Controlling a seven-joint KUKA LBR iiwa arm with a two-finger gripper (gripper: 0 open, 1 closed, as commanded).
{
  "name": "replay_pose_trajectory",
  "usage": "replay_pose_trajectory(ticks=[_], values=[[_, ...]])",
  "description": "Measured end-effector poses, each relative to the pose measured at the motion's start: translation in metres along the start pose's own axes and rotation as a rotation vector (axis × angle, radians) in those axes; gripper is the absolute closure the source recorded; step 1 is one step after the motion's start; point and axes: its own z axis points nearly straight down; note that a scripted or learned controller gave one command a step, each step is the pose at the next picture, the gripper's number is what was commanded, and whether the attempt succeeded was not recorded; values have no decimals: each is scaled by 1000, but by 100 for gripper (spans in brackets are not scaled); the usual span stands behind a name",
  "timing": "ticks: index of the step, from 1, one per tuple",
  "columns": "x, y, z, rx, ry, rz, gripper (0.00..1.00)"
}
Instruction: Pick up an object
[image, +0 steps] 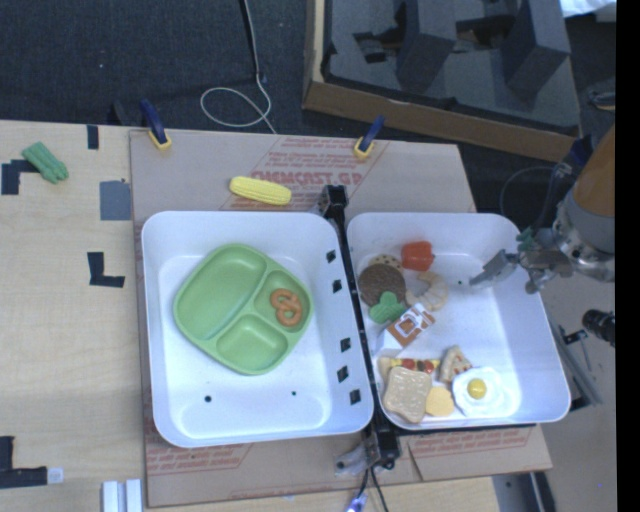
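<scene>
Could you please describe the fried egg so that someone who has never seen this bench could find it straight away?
Start at the right white bin, the one crowded with toy food. Go to its near right corner, at the end of a row with a slice of toast and a yellow piece. The fried egg is the only flat white shape with a round yellow yolk at its centre.

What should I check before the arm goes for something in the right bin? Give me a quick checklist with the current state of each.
1. Gripper carries nothing: ok, nothing shows between its fingers.
2. Gripper over the right bin: ok, near its upper right edge.
3. Pickable items in reach: ok, red piece, brown cookie, fried egg, toast lie there.
4. Items separated enough: not ok for the toast cluster; the red piece stands freer.
5. Finger opening wide enough: cannot tell.
</scene>
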Motion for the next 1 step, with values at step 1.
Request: replay_pose_trajectory(ticks=[1], values=[[14, 72, 125, 3, 0, -3, 0]])
